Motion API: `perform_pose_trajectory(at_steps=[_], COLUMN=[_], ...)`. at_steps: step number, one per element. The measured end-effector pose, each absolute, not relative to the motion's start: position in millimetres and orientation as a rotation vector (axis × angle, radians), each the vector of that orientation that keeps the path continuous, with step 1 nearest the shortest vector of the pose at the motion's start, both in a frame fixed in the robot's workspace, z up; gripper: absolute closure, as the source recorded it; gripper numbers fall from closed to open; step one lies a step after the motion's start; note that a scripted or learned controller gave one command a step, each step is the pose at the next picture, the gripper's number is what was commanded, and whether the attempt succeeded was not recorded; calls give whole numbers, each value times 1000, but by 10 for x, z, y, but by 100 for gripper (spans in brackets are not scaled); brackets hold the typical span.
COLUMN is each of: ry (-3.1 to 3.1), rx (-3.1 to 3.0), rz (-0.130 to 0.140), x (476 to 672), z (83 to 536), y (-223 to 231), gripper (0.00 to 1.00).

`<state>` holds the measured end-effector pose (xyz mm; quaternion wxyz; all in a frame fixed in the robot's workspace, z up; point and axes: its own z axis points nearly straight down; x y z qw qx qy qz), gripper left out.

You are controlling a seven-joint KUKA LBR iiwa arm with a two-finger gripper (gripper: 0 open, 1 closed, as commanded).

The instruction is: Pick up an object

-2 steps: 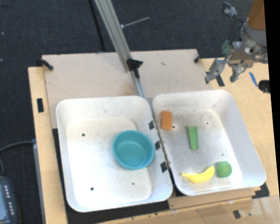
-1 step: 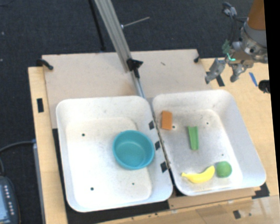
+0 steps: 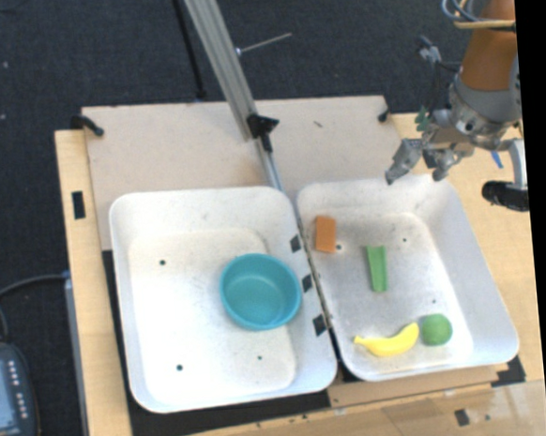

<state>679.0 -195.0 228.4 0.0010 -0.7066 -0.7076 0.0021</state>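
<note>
The pincer (image 3: pixel 418 167), spread open and grasping nothing, hangs over the right bin's (image 3: pixel 473 244) far rim, well apart from the orange block (image 3: pixel 325 234).

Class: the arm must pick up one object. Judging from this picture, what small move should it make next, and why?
Probably lower the open gripper forward into the right bin toward the green stick: it hovers at the bin's far rim, holding nothing.

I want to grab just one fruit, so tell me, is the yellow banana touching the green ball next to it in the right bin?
Cannot tell. In the camera view the banana tip meets the green ball edge with no visible gap, but the slant could hide one.
</note>
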Motion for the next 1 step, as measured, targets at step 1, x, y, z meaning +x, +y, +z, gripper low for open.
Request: perform_pose_trajectory(at_steps=[1], ry=[-2220], rx=[-2221], rz=[7], x=[6697], z=[1780], y=[-2018], gripper=[0])
